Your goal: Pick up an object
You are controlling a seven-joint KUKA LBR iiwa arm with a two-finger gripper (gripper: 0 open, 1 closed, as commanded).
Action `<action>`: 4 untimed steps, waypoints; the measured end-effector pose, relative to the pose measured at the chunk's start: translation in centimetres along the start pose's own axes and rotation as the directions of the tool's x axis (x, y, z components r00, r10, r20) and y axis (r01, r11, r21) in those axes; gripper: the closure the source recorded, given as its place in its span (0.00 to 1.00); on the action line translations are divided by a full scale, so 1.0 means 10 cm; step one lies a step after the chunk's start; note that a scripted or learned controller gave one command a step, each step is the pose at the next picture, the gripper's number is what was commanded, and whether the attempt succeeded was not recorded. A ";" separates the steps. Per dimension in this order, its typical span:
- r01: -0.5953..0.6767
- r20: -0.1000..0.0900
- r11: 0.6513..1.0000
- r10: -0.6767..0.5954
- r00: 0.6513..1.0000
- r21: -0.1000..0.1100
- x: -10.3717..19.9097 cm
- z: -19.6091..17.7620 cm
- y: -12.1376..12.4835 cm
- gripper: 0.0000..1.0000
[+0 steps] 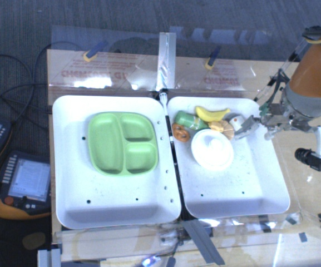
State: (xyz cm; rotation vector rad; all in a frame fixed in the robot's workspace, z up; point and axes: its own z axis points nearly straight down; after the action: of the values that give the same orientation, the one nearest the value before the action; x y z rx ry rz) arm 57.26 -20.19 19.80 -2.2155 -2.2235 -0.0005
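A yellow banana (212,114) lies at the far edge of the right bin (260,193), touching a white bowl (212,149) and small food items. The gripper (248,125) hovers beside them, apparently empty; its opening is unclear. A good grasp should single out one item.

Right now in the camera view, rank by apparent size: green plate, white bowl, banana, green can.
1. green plate, clearly largest, in the left bin
2. white bowl, in the right bin
3. banana
4. green can
Banana and can look close; the can is partly hidden, so that order is unsure.
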 end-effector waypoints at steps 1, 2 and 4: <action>0.195 0.000 0.981 -0.195 0.981 -0.009 -0.14 1.01 0.62 0.00; 0.100 -0.017 0.995 -0.100 0.995 0.012 -0.11 1.06 0.98 0.00; 0.031 0.000 1.000 -0.031 1.000 0.007 -0.06 0.97 0.98 1.00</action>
State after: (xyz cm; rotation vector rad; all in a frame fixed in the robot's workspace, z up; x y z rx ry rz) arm 67.04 -20.69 10.05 -2.1776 -2.2540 0.0068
